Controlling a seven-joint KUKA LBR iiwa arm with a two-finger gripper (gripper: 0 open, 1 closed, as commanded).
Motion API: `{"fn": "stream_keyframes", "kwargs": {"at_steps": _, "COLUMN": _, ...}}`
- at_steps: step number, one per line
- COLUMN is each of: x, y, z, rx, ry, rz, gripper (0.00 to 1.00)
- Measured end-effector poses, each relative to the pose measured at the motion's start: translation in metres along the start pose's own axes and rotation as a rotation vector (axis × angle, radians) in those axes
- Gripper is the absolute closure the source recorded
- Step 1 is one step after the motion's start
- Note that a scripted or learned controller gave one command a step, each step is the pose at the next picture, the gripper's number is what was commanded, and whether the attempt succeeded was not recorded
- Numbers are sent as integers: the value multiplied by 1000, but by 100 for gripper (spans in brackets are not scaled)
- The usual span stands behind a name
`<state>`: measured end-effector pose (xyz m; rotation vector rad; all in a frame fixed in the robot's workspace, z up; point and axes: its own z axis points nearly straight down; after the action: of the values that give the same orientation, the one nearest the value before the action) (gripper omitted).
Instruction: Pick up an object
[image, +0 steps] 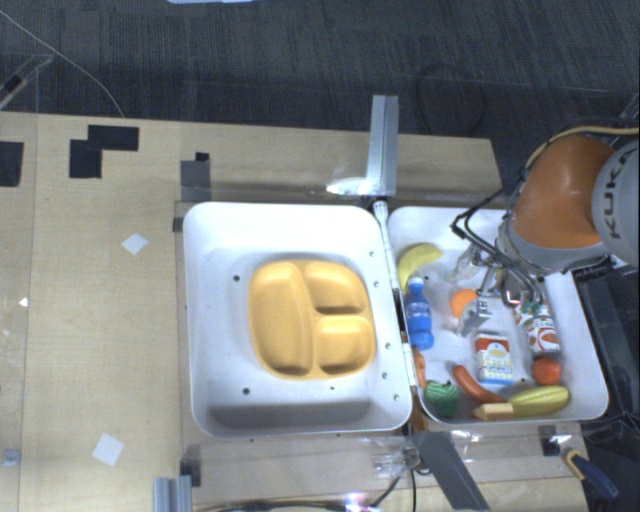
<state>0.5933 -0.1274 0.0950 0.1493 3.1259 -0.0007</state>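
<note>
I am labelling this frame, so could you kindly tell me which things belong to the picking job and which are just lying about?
Belonging to the job:
- gripper
- right bin with its items: blue bottle, banana, small carton, sausage, orange ball

Just lying about:
- left bin
- yellow divided tray

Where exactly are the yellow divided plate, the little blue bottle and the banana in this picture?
yellow divided plate (305, 318): camera view, on the ridge between its compartments.
blue bottle (418, 318): camera view, on the middle of its body.
banana (419, 260): camera view, on the middle of its curved peel.
</note>
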Motion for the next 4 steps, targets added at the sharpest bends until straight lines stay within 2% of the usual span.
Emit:
{"fn": "stream_keyframes", "kwargs": {"at_steps": 1, "x": -70, "y": 13, "z": 7, "rx": 0, "ry": 7, "rz": -9, "gripper": 0}}
{"fn": "stream_keyframes", "kwargs": {"at_steps": 2, "x": -70, "y": -5, "z": 7, "rx": -1, "ry": 18, "rz": 261, "gripper": 0}}
{"fn": "stream_keyframes", "kwargs": {"at_steps": 3, "x": -50, "y": -15, "z": -90, "rx": 0, "ry": -10, "rz": 339, "gripper": 0}}
{"fn": "stream_keyframes", "kwargs": {"at_steps": 4, "x": -48, "y": -29, "z": -163, "rx": 1, "ry": -7, "rz": 270, "gripper": 0}}
